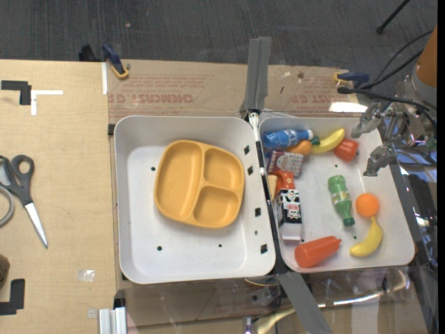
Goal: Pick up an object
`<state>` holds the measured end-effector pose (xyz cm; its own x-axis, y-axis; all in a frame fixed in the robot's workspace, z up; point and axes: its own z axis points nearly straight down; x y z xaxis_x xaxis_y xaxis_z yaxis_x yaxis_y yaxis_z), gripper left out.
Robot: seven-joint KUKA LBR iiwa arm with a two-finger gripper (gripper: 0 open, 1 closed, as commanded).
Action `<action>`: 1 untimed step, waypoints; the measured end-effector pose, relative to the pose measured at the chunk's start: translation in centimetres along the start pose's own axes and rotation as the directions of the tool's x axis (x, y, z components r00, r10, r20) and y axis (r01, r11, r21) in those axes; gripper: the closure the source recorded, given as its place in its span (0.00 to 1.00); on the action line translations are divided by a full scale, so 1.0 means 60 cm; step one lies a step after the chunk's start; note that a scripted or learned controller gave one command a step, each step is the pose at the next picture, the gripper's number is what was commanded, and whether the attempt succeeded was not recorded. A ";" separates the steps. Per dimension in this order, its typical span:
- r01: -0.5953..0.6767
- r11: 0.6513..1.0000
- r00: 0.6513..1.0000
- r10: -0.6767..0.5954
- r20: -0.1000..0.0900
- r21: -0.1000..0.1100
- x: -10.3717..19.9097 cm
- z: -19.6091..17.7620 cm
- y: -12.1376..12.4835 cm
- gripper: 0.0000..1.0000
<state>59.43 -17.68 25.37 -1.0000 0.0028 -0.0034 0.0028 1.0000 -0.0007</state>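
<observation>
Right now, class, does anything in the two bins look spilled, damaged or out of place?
Nothing looks spilled or broken. The yellow divided plate lies flat but slightly askew in the left bin. In the right bin, the toy food is simply jumbled: the milk carton and green bottle lie on their sides.
</observation>
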 end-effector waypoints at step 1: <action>-0.154 0.988 0.988 0.153 0.022 0.002 -0.043 0.232 -0.045 0.00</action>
<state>62.07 -20.41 11.48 -0.9874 0.1562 -0.0250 0.1563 0.9877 -0.0023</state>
